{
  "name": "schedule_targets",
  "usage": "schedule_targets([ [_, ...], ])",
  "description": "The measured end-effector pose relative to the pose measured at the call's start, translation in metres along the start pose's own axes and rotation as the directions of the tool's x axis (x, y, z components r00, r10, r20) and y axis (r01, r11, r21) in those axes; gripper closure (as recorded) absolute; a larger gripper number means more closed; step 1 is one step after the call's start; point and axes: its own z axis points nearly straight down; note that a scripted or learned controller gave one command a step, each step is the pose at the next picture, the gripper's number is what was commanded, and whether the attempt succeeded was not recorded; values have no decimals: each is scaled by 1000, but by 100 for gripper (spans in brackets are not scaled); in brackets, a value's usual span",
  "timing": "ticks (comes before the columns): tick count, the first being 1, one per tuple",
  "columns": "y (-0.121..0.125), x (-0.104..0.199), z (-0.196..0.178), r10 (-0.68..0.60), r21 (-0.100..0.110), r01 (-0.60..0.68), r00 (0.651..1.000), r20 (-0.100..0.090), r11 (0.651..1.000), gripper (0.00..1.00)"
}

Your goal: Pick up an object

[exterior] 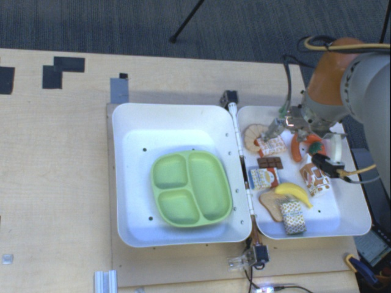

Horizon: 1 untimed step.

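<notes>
Apparently pincer (273,131) was lowered over small packet (272,145) at right bin's (354,224) far-left corner; grip state could not be told. Packet was judged light, crinkly, slippery; hold across short edges was advised. Neighbours were crowded close.

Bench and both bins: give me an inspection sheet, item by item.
Surface: pale wooden bench bearing two shallow white bins side by side.
Job's things: right bin holds a yellow banana, small printed packets, a brown bar and an orange-red piece.
Clutter: green three-compartment plastic tray in the left bin.
Grippers: claw low over the right bin's far end; grasp not discernible.
Cables: black and yellow leads by the wrist.
Surroundings: dark carpet beyond.
</notes>
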Motion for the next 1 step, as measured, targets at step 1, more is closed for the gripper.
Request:
schedule_targets([
  [1, -77, 19, 14, 2, 10, -2, 1000, -2, 1000, 0],
])
